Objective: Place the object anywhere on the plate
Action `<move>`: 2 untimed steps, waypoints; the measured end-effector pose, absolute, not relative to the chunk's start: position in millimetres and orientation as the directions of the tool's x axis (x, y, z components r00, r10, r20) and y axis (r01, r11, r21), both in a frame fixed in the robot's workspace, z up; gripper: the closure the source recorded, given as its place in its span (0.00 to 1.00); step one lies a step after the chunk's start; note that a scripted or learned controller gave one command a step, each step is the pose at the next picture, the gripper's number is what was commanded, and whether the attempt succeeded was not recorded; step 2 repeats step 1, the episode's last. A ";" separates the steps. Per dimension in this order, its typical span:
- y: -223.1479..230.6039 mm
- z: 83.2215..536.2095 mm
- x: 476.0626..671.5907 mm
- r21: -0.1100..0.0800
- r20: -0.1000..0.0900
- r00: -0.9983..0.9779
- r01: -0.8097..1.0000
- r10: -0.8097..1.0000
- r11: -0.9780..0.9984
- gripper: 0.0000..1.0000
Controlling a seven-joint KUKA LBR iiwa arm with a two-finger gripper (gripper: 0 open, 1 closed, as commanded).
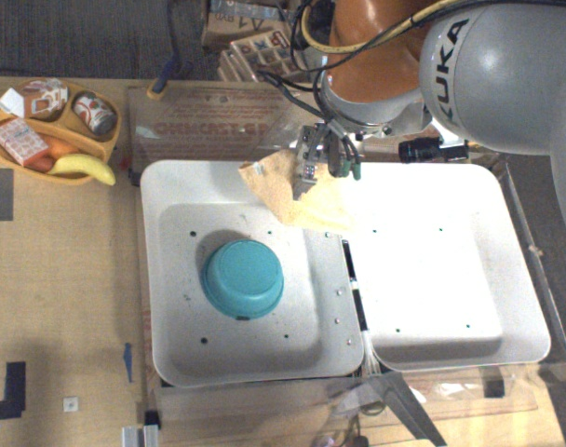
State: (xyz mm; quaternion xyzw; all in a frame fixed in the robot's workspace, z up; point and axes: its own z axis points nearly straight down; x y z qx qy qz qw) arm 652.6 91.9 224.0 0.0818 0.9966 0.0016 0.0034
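Lighting: even, fairly bright, overhead; no hard single source evident. White bins (432, 277) rendered pale grey-white, near washed out, with surface detail thin on the right one. Shadows: soft and short; a faint dark rim lay under the teal bowl (244, 278), and a dim band ran along the gap between bins. Glare: a broad soft sheen on the grey arm (506, 63) and a highlight on its orange band (376, 35). Focus: overall soft, fine edges smeared; gripper (325, 161) detail indistinct. Top background dark and murky. Colour: slightly warm on the wooden bench (60, 277). Distortion: none marked at edges.
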 end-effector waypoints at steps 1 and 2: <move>91.6 224.5 652.7 0.004 -0.007 -0.987 0.163 0.163 0.987 0.00; 91.6 224.5 652.7 0.004 -0.007 -0.987 0.163 0.163 0.987 0.00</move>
